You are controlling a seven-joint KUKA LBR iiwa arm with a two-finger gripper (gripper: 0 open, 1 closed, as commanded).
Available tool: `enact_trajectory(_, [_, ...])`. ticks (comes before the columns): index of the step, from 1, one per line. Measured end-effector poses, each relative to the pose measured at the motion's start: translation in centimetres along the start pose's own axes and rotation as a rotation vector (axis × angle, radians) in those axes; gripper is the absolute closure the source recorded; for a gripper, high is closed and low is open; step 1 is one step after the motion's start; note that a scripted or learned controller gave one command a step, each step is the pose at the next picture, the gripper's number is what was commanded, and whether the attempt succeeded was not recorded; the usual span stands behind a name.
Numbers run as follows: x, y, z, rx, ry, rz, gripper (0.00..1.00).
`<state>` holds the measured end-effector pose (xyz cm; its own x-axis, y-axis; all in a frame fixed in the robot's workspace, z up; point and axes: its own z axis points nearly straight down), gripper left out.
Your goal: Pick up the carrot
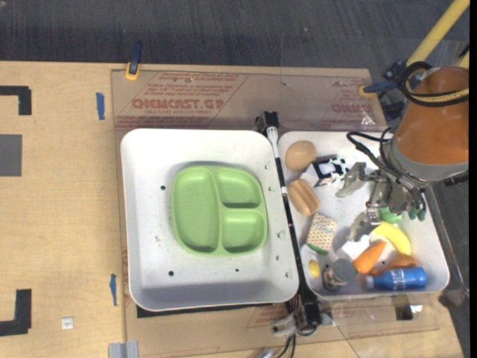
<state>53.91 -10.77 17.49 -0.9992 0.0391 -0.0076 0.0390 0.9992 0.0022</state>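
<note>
You cannot tell how the pincer (367, 222) stands; its tips blur into the clutter. The arm (436, 121) is cut off at the right edge and hides the right bin's (440, 263) far corner. The carrot's (371, 256) lower end sits partly behind neighbouring items.

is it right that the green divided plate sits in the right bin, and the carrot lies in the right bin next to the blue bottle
Not quite. The camera view shows the green divided plate in the left bin, not the right one. The carrot does lie in the right bin next to the blue bottle.
</note>
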Motion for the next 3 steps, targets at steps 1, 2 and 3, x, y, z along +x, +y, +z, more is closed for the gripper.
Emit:
enact_trajectory(1, [5.8, -4.2, 7.0, 0.001, 0.004, -0.008, 0.0])
enact_trajectory(2, [5.5, -4.7, 8.4, 0.002, -0.001, -0.258, 0.0])
enact_trajectory(3, [4.5, -7.9, 8.5, 0.002, -0.013, -0.42, 0.0])
